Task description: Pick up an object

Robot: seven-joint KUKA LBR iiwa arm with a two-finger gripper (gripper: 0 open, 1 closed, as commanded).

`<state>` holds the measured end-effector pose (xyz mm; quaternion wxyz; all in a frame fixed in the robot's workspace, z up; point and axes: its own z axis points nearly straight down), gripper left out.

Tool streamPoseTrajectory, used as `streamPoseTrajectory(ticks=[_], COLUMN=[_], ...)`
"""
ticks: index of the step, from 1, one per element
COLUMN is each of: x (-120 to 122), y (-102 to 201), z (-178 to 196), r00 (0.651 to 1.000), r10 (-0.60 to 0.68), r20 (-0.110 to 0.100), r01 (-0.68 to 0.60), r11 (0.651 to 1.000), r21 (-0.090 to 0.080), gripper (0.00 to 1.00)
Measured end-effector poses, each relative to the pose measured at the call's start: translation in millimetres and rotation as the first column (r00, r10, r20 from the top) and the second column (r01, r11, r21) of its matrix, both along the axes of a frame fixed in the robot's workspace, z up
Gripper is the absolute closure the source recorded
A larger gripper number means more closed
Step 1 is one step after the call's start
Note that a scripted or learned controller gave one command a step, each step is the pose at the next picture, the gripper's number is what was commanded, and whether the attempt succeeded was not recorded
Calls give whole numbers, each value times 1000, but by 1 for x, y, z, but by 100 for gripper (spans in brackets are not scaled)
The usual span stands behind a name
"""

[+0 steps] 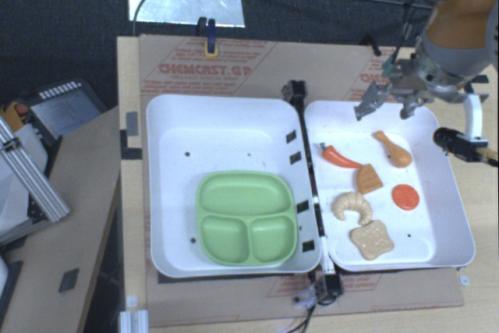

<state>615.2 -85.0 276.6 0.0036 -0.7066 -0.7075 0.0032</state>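
Note:
My gripper [387,106] hangs open above the far edge of the right bin [444,203], with nothing between its fingers. Below it in that bin lie a chicken drumstick [392,148], an orange-red chili pepper [340,157], a brown wedge of toast [369,179], a red tomato slice [405,197], a pale croissant [352,206] and a slice of bread [372,239]. The drumstick is the nearest to the gripper, just below and to its right.
The left bin [179,129] holds a green divided plate [246,217] in its near half. A black clip [295,90] sits where the two bins meet at the far side. Cardboard lies under both bins.

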Motion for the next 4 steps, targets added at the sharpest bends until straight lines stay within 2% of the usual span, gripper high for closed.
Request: streamPoseTrajectory(ticks=[1, 2, 4], x=[2, 3, 3], y=[0, 6, 3], z=[6, -55, -139], r00=[1000, 1000, 1000], r10=[2, 1, 0], r20=[11, 7, 7], r01=[-1, -1, 0], r11=[1000, 1000, 1000], r21=[-1, 0, 0], gripper=[0, 0, 0])
